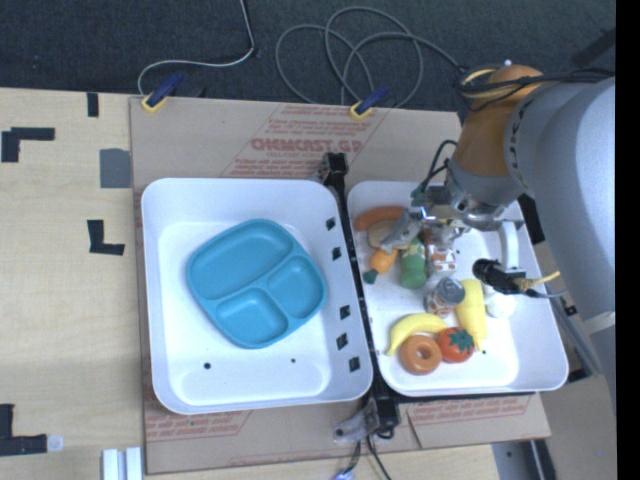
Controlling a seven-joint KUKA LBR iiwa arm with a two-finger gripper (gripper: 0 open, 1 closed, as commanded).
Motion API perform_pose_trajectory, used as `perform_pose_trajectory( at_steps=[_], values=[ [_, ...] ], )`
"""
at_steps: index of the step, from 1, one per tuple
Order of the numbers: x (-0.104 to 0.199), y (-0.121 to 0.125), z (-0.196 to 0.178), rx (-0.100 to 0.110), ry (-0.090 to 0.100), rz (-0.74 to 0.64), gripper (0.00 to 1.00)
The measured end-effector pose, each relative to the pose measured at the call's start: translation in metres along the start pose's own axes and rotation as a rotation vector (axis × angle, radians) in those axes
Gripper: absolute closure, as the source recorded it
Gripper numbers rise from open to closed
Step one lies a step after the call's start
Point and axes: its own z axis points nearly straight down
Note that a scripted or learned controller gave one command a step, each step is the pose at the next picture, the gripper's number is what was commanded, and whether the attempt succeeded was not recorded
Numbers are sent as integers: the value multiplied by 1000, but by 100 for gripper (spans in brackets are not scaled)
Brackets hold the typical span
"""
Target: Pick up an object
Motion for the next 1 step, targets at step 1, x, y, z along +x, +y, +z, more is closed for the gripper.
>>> perform_pose_trajectory(
  at_steps=[1],
  values=[
    [0,0,0,0,0,0,0]
  ],
)
